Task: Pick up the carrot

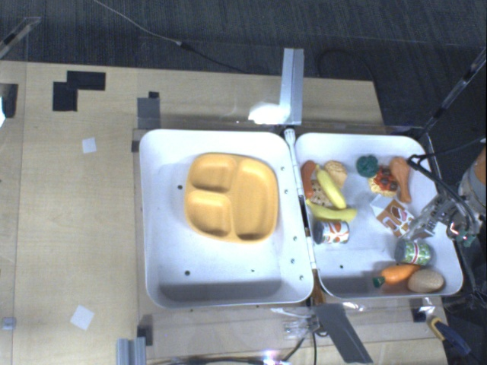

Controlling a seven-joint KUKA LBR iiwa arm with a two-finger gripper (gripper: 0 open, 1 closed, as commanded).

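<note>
Carrot (397,273) lies in the right bin (358,276), near that bin's front right corner, green top pointing left, touching a tan potato-like item (426,280) on its right. Green can (415,252) sits just behind it. Claw (435,217) hangs over the bin's right edge, above the can & apart from the carrot; can't tell if wide or narrow. Banana (333,191) lies near the bin's left wall. Left bin (163,204) holds a yellow divided tray (230,196).
</note>
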